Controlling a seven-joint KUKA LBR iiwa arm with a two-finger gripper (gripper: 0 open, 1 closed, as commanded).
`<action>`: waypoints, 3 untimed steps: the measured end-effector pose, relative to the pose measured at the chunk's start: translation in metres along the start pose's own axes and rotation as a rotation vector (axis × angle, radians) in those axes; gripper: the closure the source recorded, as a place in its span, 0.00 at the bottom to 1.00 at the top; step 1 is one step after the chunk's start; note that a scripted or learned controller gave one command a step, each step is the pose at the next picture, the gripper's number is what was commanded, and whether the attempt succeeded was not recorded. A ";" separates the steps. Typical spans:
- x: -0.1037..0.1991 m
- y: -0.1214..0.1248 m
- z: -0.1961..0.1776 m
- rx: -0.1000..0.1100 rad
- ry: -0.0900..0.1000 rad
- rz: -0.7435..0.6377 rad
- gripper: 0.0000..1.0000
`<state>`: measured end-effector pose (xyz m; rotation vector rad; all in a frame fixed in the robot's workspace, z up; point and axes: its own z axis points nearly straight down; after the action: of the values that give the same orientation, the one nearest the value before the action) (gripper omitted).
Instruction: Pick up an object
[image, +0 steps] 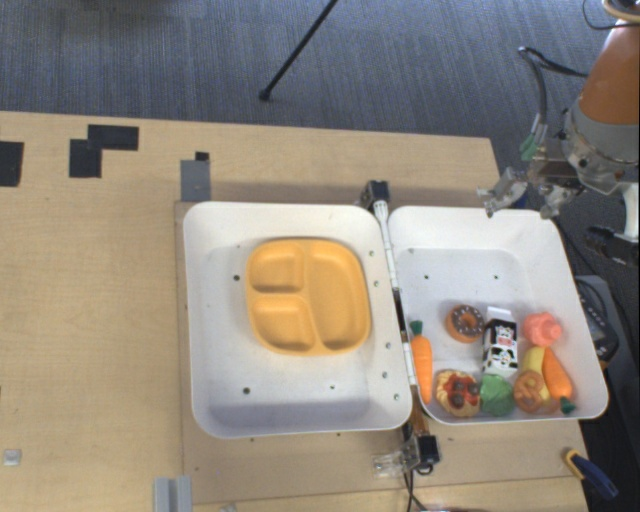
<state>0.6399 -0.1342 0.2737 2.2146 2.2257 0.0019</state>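
Looking down from the camera view: two white bins side by side on a pale wooden bench (90, 330).
Left bin (215, 400): holds a yellow divided plate (305, 296), lying flat near the middle.
Right bin (470, 250): its far half is bare; the toys crowd the near right corner.
Toys: a carrot (422, 366) along the left wall; a chocolate donut (465, 322); a black-and-white milk carton (500, 346) just beside the donut; a pink piece (542, 329); a green leafy piece (497, 395); a small pizza-like round (456, 392); a second carrot (557, 374) by the right wall.
Arm (610, 85): grey with an orange band, at the upper right.
Pincer (520, 192): poised over the far rim of the right bin, well apart from the toy cluster; whether it is apart or together I cannot tell from here, and nothing is seen in it.
Step in hand: by my reading, the approach; no toy is lifted yet.
Next move: likely a reach toward the near corner and a descent onto one piece; the donut and milk carton stand freest.
Risk: tightly packed toys may be nudged aside.
Surface: black tape marks (95, 148) on the bench's far left.
Room: grey-blue carpet (200, 50) beyond, with a dark rod (300, 50) crossing it.
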 end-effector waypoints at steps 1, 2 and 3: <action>-0.063 -0.088 0.037 0.000 -0.001 -0.181 0.00; -0.024 -0.108 0.156 0.001 0.001 -0.253 0.00; -0.019 -0.096 0.183 -0.007 -0.005 -0.666 0.00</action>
<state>0.5445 -0.1537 0.0906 1.3613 2.8194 0.0032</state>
